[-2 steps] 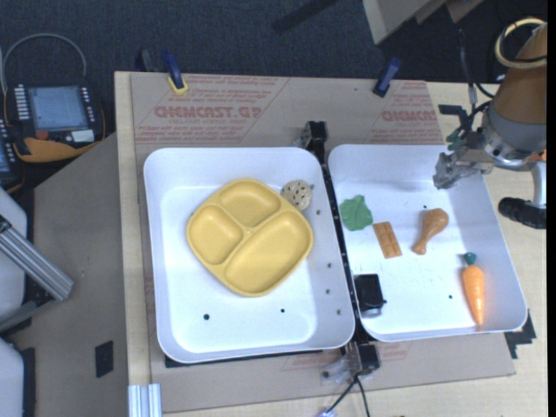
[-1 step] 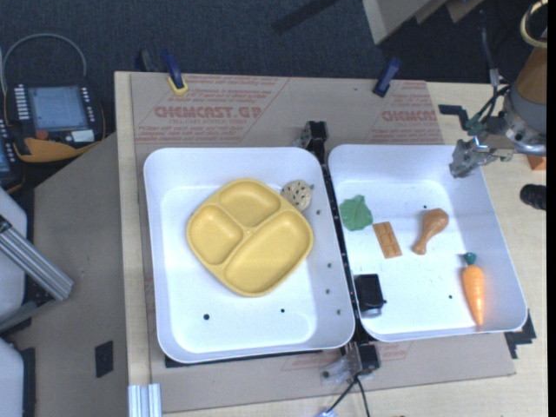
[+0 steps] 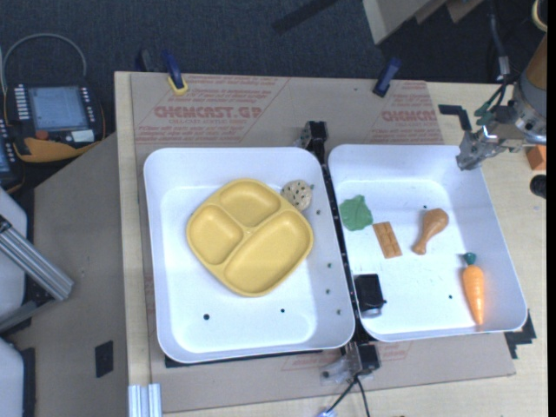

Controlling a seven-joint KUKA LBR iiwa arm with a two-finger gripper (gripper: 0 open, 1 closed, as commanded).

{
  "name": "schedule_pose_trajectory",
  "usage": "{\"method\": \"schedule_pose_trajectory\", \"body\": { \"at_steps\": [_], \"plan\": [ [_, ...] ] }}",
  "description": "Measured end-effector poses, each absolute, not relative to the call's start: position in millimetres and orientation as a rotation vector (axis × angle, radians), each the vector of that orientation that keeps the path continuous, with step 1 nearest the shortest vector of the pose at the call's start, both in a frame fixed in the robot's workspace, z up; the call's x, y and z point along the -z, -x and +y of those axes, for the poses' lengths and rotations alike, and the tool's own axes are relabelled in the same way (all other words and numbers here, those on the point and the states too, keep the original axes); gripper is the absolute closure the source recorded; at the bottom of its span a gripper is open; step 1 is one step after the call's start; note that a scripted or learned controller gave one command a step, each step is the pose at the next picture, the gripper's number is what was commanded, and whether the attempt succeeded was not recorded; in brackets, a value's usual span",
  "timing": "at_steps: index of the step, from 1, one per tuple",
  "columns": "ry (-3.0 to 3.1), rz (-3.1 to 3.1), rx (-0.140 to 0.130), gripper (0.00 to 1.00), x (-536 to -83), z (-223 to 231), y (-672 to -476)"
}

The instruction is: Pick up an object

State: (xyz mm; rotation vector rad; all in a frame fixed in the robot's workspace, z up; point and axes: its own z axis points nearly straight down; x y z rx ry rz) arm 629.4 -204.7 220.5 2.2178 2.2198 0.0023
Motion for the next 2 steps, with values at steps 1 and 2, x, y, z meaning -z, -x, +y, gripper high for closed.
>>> {"method": "schedule_pose_trajectory", "body": {
  "at_steps": [1, 2],
  "plan": [
    [-2.219, 2.227, 0.001, 1.0, -225, -143, -619.1],
    [-2.219, 2.228, 0.001, 1.0, -222, -81, -612.1]
  ]
}}
